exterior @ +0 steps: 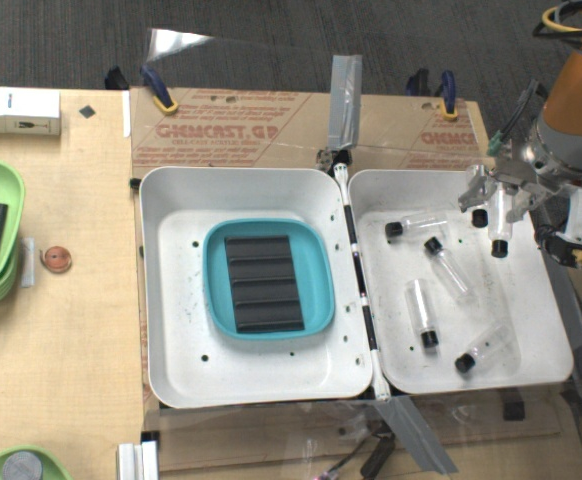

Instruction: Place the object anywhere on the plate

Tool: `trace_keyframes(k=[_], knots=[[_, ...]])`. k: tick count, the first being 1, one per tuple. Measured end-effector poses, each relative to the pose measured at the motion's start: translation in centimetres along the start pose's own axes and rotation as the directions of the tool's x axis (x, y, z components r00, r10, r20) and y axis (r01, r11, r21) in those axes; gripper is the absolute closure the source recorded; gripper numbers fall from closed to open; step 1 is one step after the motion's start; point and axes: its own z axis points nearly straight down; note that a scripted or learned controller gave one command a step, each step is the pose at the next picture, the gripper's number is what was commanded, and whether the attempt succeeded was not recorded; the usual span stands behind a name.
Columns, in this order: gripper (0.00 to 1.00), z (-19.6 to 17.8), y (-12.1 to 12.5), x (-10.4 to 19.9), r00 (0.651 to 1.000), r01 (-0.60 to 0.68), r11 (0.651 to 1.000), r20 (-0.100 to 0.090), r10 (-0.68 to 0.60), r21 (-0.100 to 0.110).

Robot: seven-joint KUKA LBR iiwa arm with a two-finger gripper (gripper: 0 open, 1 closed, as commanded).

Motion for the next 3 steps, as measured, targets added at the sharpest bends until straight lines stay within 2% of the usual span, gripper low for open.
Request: trace_keyframes(k=[1,2,3], knots=[[1.0,0.0,-4.0,7.1,0.97,0.242,0.97,-0.002,-0.242,0.001],[1.0,-0.2,-10.7,15.0,0.945,0.328,0.945,-0.001,-0.328,0.0],[1.0,-0.2,-12.0,20.2,0.861,0.508,0.861,-0.001,-0.508,0.0]])
